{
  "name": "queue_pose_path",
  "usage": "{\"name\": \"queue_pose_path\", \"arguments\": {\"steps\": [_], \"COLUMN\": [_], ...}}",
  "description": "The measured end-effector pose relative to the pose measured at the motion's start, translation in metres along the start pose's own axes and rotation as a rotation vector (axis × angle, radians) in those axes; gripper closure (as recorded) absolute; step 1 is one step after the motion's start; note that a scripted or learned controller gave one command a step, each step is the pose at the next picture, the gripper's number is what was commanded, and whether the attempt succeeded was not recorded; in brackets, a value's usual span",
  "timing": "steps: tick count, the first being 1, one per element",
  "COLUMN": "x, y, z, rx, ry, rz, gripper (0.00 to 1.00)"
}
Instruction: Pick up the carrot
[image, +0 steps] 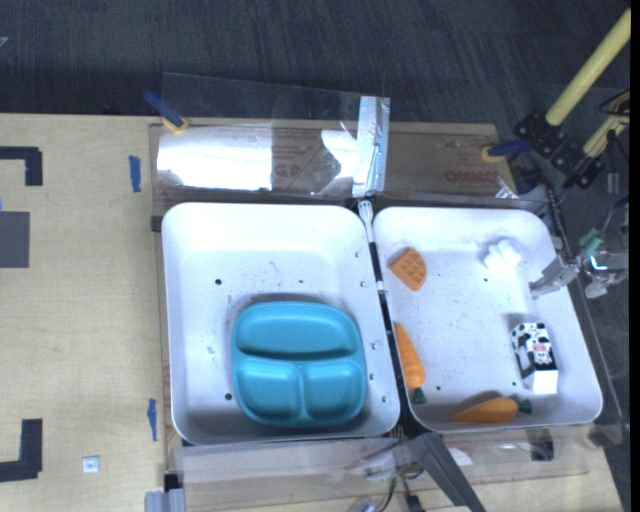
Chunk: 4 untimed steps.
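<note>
An orange carrot (408, 358) lies along the left wall of the right bin (455, 300), its green end pointing toward the front. A second orange carrot (486, 409) lies flat against that bin's front wall, with its green end to the right.
The right bin also holds an orange waffle-like piece (407, 268), a white lump (501, 256) at the back right and a black-and-white toy (534, 352) by the right wall. A blue divided tray (297, 362) sits in the left bin (200, 260). A yellow pole (590, 68) and black clamps stand at the far right.
</note>
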<state>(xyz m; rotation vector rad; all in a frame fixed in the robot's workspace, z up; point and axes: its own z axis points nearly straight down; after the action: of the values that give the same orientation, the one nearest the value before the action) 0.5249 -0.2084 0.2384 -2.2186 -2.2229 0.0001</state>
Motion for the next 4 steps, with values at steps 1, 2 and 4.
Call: {"name": "queue_pose_path", "arguments": {"steps": [1,2,4], "x": [0.079,0.149,0.182], "y": [0.027,0.002,-0.045], "z": [0.024,0.039,0.054], "rx": [0.003,0.003,0.001], "ry": [0.002,0.001,0.001], "rz": [0.114,0.022,-0.511], "gripper": [0.0,0.0,0.0]}}
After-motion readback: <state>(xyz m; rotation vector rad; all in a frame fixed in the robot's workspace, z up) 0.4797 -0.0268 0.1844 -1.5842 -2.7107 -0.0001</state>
